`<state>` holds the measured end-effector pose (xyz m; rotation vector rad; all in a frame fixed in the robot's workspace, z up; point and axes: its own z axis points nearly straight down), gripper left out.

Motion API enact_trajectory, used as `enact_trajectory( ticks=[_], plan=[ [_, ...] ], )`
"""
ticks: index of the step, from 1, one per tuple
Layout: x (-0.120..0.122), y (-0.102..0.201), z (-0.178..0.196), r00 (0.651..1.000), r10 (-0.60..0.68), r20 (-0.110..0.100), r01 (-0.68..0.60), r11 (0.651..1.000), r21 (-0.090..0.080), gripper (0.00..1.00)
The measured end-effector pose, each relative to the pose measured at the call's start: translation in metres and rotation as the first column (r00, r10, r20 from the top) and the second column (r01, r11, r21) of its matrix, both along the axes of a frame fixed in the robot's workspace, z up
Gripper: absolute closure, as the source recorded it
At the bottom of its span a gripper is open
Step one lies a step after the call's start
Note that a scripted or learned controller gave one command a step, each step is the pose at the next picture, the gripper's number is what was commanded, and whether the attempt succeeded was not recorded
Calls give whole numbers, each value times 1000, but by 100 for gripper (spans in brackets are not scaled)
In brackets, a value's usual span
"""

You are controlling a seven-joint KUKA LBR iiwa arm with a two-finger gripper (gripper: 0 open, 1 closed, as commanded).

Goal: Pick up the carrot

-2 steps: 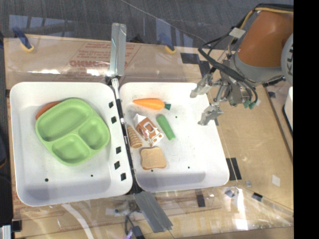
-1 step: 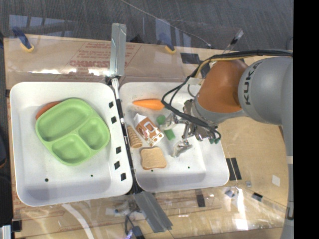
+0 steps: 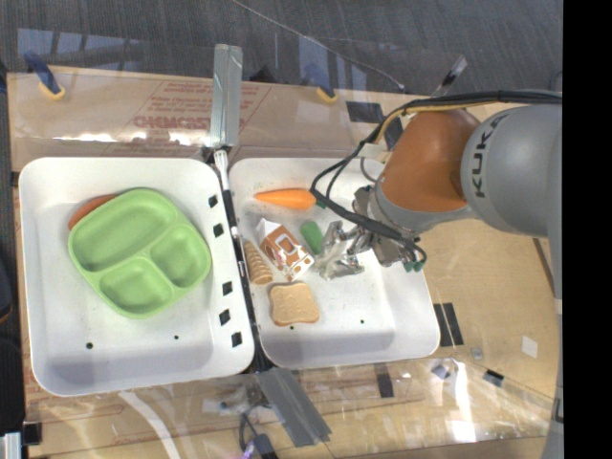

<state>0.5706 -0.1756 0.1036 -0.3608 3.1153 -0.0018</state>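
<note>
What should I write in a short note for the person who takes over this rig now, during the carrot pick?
Gripper: low in the right bin, nothing visibly between its fingers.
Carrot: lies flat near the right bin's far edge, apart from the gripper.
Nearby: green piece, toast slice, small box.
Left bin: green divided plate.
Done: nothing yet; carrot not picked.
Left: move to the carrot, grasp, lift.
</note>
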Motion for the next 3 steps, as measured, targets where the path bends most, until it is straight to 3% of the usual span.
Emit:
enact_trajectory(
  ticks=[1,2,3],
  plan=[
    [32,34,58,892,453,-1,-453,892,-2,100],
    [23,73,62,987,162,-6,-162,987,2,100],
    [85,119,91,989,151,0,-151,989,1,100]
  ],
)
